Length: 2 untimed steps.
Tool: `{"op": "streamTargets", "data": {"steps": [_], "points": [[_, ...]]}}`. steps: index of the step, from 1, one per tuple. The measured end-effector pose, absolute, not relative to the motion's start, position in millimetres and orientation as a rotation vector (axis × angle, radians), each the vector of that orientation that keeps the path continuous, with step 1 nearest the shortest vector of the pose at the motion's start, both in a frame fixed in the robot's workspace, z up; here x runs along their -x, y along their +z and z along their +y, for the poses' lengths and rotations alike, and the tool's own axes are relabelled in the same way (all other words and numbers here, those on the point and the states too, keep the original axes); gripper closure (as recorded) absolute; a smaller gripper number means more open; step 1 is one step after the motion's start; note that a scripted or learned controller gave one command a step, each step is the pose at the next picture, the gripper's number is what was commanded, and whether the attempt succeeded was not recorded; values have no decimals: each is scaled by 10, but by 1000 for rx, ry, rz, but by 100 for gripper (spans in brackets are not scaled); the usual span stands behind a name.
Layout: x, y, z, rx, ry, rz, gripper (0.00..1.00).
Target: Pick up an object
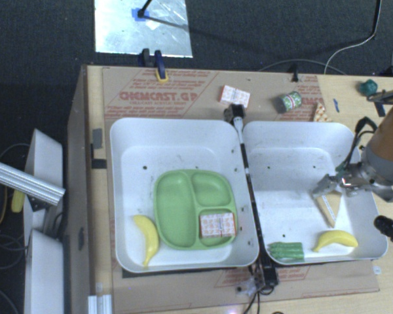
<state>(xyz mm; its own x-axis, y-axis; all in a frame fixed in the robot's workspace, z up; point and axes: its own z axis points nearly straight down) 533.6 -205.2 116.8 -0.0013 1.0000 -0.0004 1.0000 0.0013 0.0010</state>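
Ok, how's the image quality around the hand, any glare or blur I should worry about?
Camera view: the light is even and soft, with no hard shadows in the right bin; the hand looks slightly smeared, so its fingers are hard to read; the shiny sheet on the floor above the bench catches bright glare; the banana and the green block near the hand stay reasonably sharp.

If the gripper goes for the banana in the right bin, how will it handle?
The banana is curved and smooth, so it may pivot or slip between the fingers. It looks like a light toy, easy to lift. It lies near the bin wall, which might crowd the gripper.
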Motion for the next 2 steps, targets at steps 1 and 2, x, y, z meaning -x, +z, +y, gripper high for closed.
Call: {"op": "streamTargets", "data": {"steps": [1, 2], "points": [[-5402, 1046, -2065, -2218, 1, 2223, 0], [-5420, 844, -2063, -2219, 1, 2223, 0]]}}
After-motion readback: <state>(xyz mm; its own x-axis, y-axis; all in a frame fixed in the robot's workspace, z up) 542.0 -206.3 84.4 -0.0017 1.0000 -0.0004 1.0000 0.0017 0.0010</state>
